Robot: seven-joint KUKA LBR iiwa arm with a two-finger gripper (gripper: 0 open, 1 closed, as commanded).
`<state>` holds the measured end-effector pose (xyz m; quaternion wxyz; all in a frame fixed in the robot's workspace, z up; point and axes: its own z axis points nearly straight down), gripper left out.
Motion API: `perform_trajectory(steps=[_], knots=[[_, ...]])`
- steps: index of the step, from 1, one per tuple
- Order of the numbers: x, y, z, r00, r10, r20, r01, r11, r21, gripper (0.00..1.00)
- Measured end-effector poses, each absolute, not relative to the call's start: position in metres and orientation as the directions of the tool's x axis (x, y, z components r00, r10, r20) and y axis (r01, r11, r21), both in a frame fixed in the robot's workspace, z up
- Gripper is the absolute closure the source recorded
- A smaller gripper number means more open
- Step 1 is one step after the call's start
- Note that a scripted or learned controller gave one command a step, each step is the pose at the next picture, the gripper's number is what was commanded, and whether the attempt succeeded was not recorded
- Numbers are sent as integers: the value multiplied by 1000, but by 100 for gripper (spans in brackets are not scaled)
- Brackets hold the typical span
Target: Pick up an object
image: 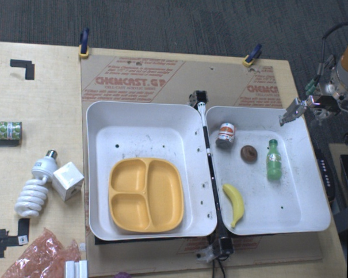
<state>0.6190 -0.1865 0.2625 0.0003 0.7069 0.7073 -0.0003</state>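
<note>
The right bin (309, 210) holds a small can with a red label (226, 135), a brown round object (249, 154), a green bottle (273, 160) lying on its side and a yellow banana (234, 204). My gripper (294, 112) hangs over the bin's far right corner, above and to the right of the green bottle, well apart from every object. I see nothing in it. The wrist with its orange band enters at the top right edge.
A yellow divided plate (145, 195) lies in the left bin (99, 132). On the bench to the left are a spiral light bulb (36, 184), a white cube (67, 180), a green can (8, 131) and a red mesh bag (39, 256). Two clamps hold the cardboard's far edge.
</note>
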Motion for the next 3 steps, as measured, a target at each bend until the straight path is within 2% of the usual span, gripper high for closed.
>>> perform_trajectory(steps=[1,2,3], knots=[[597,-219,139,1,1000,-1,1000,-1,0,0],[536,-203,93,1,1000,0,1000,-1,1,0],[484,-163,92,2,1000,0,1000,-2,0,0]])
